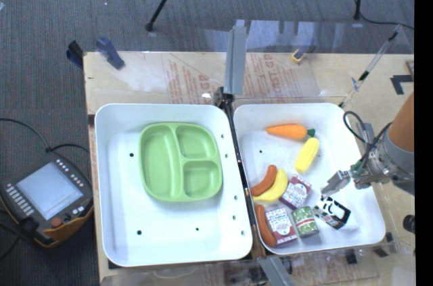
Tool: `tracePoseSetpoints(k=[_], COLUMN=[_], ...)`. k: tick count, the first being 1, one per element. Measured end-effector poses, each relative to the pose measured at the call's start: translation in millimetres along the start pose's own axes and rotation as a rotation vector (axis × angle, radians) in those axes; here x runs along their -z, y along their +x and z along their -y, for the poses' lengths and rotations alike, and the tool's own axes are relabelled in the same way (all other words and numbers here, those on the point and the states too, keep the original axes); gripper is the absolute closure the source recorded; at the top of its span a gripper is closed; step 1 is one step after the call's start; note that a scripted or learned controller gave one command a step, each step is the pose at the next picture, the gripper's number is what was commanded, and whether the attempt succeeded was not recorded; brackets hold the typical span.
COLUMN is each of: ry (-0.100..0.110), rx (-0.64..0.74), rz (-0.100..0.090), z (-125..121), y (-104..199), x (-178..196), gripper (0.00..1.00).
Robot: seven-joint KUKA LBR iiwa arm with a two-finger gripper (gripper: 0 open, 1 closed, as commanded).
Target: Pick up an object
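— Where is the tool (336,181) seen?
— Over the right bin (352,117), near its right wall; its state cannot be told.
— And the objects?
— A carrot (287,132), corn (306,154) and banana (272,191) are laid left of it; a black-and-white item (335,211), perhaps a packet, lies just below.

lighting even and fairly bright, diffuse overhead, no hard shadows. white bins (108,143) near clipping, mild washout on their floors. faint soft shadow under the green tray (180,161). clear acrylic panel (304,48) at the back of the bench throws hazy reflections. overall image soft, low res, slight bluish cast on the carpet (40,21). arm (406,143) at right edge a bit blurred.
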State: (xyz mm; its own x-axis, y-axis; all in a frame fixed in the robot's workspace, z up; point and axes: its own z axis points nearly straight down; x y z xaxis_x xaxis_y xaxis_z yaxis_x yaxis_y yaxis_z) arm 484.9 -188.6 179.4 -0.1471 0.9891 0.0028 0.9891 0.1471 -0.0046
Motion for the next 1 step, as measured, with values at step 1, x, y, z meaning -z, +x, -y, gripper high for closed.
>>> tracePoseSetpoints(k=[1], ry=[-0.005], rx=[0.186], rz=[0.004], z=[-41.2], y=[45.0], x=[-89.4], gripper=[0.00])
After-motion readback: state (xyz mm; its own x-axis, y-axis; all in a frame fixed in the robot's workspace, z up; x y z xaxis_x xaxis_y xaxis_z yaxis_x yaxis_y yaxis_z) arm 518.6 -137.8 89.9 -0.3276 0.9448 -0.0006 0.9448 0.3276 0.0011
